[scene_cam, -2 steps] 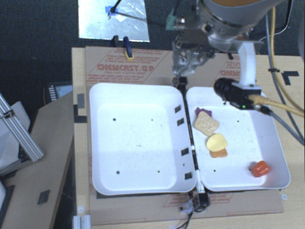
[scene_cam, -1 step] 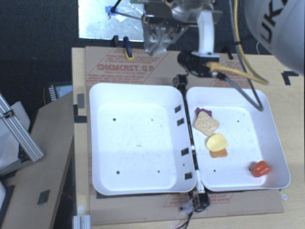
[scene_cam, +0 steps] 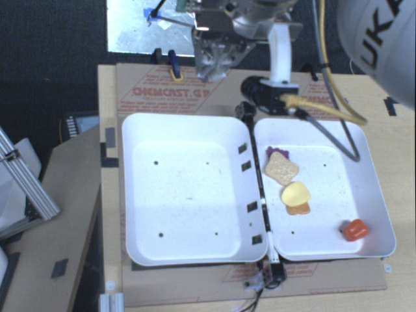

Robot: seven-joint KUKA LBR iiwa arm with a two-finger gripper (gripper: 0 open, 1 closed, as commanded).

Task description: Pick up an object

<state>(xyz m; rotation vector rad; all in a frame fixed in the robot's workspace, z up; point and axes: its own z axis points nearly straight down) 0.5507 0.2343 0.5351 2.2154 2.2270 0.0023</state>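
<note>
light: bright, even, from overhead | glare: white bins (scene_cam: 179, 194) nearly washed out, metal sheet (scene_cam: 140, 15) at 12 o'clock shines | shadows: soft, faint along bin walls | dark: floor at 9–11 o'clock dim | focus: arm housing (scene_cam: 380, 31) at 1 o'clock blurred, close to lens | detail: grainy, low resolution, colours muted

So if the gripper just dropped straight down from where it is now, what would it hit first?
Probably the brown board behind the two bins, near its red lettering. The gripper hangs above that strip, not over either bin, though from this slanted view the depth is uncertain.
</note>
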